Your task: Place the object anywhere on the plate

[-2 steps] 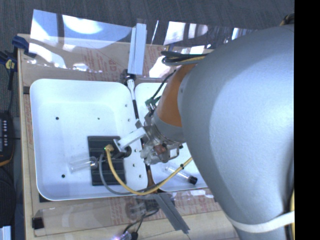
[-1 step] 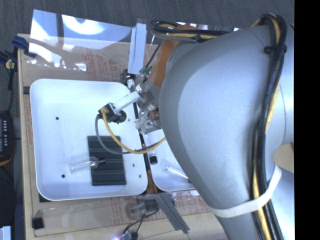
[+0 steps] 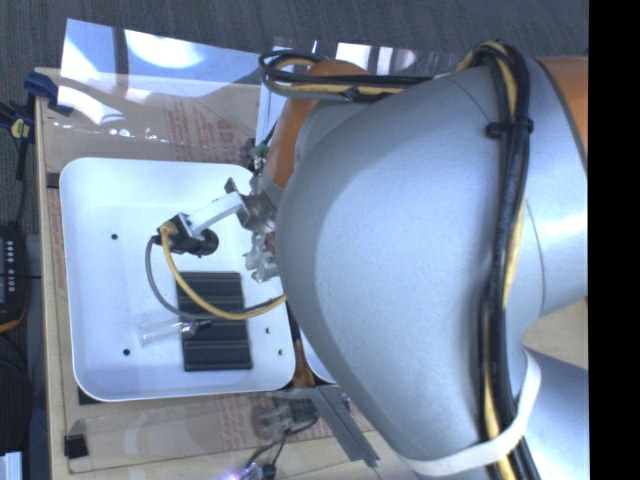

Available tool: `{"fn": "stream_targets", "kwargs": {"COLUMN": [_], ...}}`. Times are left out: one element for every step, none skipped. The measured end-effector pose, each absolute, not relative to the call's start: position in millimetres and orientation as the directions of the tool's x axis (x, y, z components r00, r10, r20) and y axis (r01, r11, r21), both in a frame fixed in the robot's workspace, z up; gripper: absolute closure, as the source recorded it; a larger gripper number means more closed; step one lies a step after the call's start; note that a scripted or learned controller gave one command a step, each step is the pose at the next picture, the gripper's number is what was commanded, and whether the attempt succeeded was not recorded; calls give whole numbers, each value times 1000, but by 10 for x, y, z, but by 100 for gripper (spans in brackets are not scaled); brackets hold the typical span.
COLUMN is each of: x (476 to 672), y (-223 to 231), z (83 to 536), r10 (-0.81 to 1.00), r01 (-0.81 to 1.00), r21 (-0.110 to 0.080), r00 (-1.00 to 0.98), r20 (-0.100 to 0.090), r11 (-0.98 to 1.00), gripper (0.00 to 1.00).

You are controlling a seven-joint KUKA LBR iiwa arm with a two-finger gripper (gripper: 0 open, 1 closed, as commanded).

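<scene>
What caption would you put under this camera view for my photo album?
Grey arm looms over a white bin, where a dark ribbed slab lies flat.

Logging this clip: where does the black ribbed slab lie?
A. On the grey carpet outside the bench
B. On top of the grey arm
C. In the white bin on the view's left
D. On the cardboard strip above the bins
C: the black ribbed slab rests flat on the floor of the white bin on the view's left, toward that bin's lower edge, with a yellow cable crossing over it.
</scene>
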State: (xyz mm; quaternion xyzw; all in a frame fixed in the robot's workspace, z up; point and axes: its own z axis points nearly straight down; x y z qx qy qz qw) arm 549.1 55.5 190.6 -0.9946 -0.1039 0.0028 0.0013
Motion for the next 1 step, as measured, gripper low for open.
{"fn": "stream_targets", "kwargs": {"x": [5938], "y": [1029], "z": [1917], "r10": [311], "r01": [311], "r21": [-2], "r00": [950], "r20": [-2], "r11": [-950], "gripper": [100]}}
